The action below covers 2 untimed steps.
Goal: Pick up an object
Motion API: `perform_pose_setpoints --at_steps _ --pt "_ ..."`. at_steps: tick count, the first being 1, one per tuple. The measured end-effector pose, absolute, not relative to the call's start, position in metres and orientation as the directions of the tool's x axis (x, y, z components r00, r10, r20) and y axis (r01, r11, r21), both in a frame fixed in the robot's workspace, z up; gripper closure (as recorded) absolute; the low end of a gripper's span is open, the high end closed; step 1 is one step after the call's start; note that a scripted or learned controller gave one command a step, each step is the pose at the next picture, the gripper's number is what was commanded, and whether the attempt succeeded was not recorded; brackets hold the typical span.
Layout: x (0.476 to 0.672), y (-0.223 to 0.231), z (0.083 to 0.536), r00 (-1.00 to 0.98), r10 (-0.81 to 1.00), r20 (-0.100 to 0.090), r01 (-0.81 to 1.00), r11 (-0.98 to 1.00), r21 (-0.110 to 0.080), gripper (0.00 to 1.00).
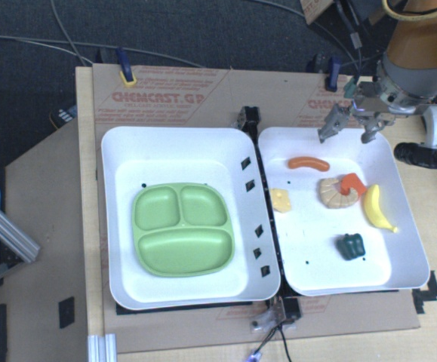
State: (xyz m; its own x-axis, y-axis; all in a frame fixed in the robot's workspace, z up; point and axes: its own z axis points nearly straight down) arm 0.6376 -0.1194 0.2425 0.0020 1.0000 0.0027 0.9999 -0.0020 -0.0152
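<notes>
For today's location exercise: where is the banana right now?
In the camera view, the banana lies in the right bin, near its right wall, just right of the shrimp and above the dark green pepper.

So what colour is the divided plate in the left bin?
Light green plate, clearest in the camera view.

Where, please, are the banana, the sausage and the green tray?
banana point(376, 210): camera view, middle of its curve.
sausage point(309, 164): camera view, its middle.
green tray point(183, 228): camera view, central divider.
</notes>
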Motion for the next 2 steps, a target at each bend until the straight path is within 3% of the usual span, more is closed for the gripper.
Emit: perform_pose_setpoints --at_steps 1,2 --pt "0.64 -0.119 0.251 -0.001 1.0 0.001 1.0 0.001 -0.001 0.0" --pt "0.644 -0.119 0.189 0.0 1.0 0.001 1.0 0.0 -0.006 0.0"
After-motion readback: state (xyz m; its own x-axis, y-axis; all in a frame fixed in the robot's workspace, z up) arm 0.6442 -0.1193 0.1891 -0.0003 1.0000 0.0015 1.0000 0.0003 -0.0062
